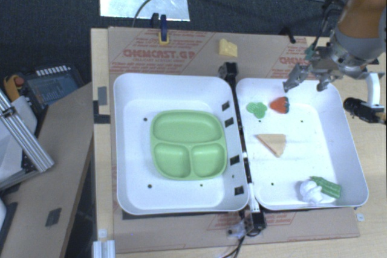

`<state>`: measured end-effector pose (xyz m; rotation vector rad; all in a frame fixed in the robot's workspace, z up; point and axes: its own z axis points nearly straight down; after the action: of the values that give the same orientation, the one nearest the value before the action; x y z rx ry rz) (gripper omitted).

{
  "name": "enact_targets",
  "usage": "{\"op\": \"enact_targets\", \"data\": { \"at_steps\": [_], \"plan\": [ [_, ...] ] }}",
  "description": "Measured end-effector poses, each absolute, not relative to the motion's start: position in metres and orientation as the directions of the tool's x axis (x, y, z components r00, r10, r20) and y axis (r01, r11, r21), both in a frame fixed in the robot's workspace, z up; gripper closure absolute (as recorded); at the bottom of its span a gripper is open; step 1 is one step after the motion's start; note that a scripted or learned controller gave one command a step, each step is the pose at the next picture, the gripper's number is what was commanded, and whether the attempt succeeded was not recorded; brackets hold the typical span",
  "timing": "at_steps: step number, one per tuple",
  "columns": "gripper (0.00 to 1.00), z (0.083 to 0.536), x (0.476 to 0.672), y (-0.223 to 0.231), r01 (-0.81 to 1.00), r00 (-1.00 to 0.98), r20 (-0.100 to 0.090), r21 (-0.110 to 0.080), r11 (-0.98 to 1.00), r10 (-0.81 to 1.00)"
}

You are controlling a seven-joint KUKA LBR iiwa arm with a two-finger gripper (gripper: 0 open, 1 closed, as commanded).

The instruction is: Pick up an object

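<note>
Here, your claw (307,83) hung over the far edge of the right bin (351,148), its two fingers spread apart with nothing between them. You had four candidates in that bin. The red piece (279,105) lay closest, just below and to the left of the claw, apart from it. The green leafy piece (257,109) sat just beside the red one, further left. The tan wedge (273,144) lay near the bin's middle. The white and green bundle (318,189) rested in the near corner, well apart from the claw. The left bin (130,130) held a green divided plate (187,145).
</note>
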<state>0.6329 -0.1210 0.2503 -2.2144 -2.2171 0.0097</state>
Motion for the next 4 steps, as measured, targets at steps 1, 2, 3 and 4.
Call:
{"op": "enact_targets", "data": {
  "at_steps": [1, 2, 3, 4],
  "plan": [
    [0.0, 0.257, 0.635, -0.121, 1.0, -0.003, 0.0, 0.001, 0.003, 1.0],
    [0.0, 0.196, 0.636, -0.117, 1.0, -0.002, 0.0, -0.001, 0.002, 1.0],
    [0.0, 0.148, 0.643, -0.124, 1.0, -0.001, 0.0, -0.001, 0.001, 1.0],
    [0.0, 0.097, 0.653, -0.121, 1.0, -0.005, 0.0, -0.001, 0.005, 1.0]
  ]
}}
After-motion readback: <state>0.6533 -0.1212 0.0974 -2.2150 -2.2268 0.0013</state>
